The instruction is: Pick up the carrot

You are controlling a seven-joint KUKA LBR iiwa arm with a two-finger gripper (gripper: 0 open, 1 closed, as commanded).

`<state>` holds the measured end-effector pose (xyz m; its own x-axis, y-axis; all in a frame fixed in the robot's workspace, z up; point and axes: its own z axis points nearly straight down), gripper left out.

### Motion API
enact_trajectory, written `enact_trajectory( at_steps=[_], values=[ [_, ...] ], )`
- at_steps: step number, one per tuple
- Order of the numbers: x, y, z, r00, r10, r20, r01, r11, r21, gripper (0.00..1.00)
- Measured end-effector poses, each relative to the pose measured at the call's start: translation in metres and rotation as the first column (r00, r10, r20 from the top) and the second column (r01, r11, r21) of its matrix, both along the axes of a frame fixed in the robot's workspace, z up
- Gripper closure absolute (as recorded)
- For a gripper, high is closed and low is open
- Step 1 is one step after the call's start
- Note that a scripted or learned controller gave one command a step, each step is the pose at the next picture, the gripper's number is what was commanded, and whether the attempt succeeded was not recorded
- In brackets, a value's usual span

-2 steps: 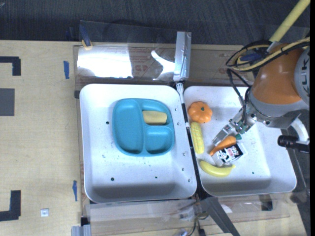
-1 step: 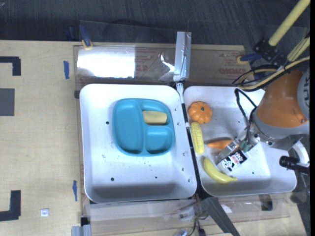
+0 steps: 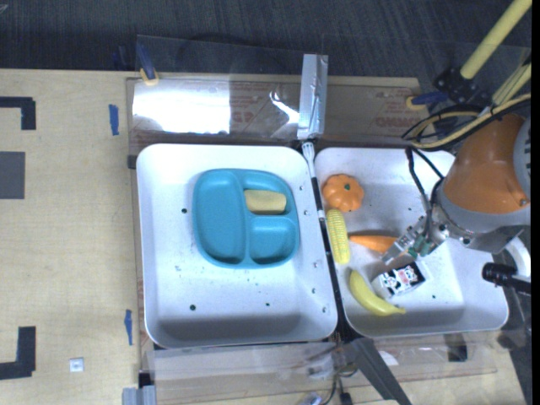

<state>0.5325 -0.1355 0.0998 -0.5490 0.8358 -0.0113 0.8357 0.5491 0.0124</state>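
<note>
The gripper (image 3: 411, 247) hangs low in the right bin (image 3: 472, 306), fingers around the carrot's (image 3: 372, 242) thick end, though I cannot tell how firmly they close. The carrot lies flat, its long axis running away leftward from the gripper. Just below sit a small card (image 3: 400, 280) and the banana (image 3: 373, 296). Beyond the carrot's far end, the corn (image 3: 337, 235) lines the bin's left wall; the pumpkin (image 3: 343, 191) sits farther up. Open floor remains toward the right wall.
</note>
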Motion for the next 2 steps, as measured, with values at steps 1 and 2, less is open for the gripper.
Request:
enact_trajectory(
  at_steps=[1,2],
  values=[
    [-0.036,-0.016,-0.012,0.993,-0.115,-0.007,0.115,0.993,0.004,1.00],
    [-0.017,0.054,0.086,0.867,-0.498,-0.013,0.498,0.867,0.006,1.00]
  ],
)
